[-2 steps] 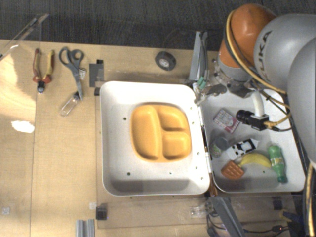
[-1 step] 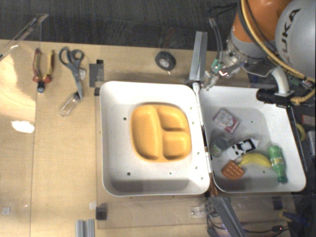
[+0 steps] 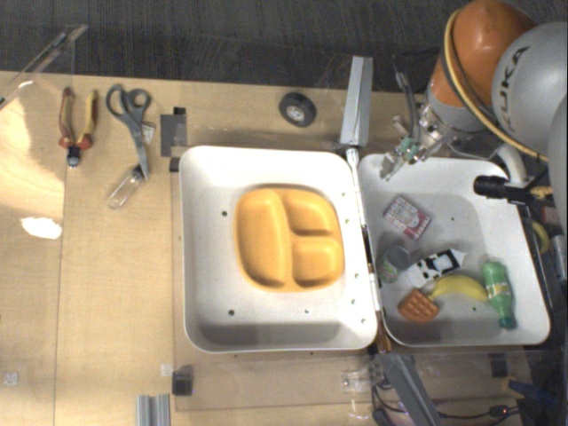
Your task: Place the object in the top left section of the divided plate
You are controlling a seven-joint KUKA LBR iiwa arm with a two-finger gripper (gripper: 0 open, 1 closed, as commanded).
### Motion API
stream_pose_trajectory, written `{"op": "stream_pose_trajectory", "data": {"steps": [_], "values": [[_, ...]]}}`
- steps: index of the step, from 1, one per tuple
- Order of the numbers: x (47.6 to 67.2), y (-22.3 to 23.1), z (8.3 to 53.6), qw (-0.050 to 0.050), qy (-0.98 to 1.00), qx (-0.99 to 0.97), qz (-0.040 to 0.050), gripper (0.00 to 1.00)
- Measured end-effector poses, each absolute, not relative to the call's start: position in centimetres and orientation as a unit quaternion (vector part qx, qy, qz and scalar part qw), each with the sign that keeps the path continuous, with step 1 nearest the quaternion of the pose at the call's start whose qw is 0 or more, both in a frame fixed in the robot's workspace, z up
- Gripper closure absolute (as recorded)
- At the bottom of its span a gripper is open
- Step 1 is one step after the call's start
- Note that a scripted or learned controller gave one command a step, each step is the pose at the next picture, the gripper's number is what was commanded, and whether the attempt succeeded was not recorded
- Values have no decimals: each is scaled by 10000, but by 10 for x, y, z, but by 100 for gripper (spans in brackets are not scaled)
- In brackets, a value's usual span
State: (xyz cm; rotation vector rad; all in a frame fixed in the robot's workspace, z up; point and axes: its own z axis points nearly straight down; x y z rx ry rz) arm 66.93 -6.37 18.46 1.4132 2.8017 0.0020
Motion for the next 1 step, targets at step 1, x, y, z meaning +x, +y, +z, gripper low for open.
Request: {"op": "stream_pose_trajectory", "data": {"steps": [1], "values": [[663,-50,322,52,8918,4524,23,100]]}}
